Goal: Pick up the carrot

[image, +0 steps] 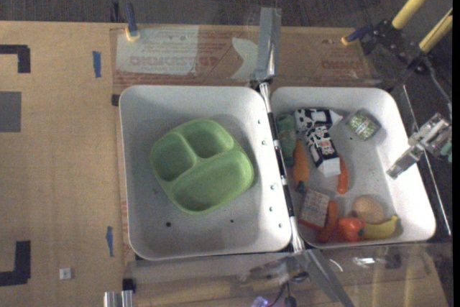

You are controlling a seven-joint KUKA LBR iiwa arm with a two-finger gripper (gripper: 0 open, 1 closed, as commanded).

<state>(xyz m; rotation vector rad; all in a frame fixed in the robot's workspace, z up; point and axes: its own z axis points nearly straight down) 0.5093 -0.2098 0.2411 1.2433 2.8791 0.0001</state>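
Note:
The carrot (300, 161) is an orange tapered piece lying near the left wall of the right bin (413, 192), just below a green item (287, 129). Two other slim orange pieces lie nearby, one (343, 177) in the middle of the bin and one (330, 221) near its front. My gripper (398, 169) hangs at the right side of the right bin, over its right wall, well to the right of the carrot. Nothing shows in its grasp.
The right bin also holds two cow-patterned cartons (320, 141), a green can (362, 125), a small box (314, 206), a tomato (351, 228), a banana (381, 228) and a round tan item (369, 208). A green divided plate (202, 165) lies in the left bin (144, 111).

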